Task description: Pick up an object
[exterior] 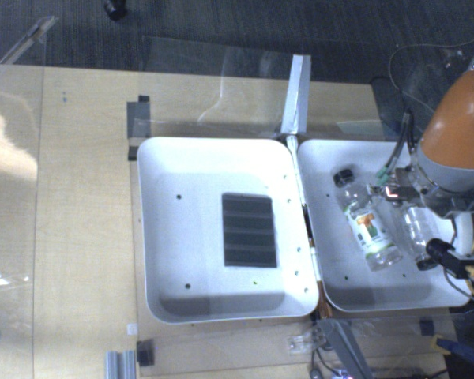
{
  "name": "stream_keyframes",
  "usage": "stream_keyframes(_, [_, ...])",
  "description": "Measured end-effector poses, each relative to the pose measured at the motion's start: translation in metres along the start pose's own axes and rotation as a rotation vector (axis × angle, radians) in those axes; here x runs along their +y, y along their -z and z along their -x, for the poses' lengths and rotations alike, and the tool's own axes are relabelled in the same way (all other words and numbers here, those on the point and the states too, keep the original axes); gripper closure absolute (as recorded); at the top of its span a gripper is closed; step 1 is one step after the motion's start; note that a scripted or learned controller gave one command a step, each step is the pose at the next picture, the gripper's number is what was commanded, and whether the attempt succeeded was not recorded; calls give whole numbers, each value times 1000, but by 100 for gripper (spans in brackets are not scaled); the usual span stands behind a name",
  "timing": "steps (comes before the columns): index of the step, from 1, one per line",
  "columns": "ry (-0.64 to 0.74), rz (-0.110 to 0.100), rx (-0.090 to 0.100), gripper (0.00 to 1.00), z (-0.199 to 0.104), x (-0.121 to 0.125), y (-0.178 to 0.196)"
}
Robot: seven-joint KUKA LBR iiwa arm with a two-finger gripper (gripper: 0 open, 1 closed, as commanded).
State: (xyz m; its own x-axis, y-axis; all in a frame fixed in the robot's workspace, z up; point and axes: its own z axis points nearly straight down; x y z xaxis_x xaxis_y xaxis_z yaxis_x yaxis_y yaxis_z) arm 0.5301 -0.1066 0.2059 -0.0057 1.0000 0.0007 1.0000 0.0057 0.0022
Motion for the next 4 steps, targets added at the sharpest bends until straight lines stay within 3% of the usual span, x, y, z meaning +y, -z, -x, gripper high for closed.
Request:
stream_keyframes(1, [64,5,-2,0,38,-2,59])
stream_keyframes(2, [240,2,-1,0,37,44,-30])
stream_keyframes(3, [380,5,-2,0,19,45,-115])
stream_keyframes(4, [379,11,-3,100,19,47,-103])
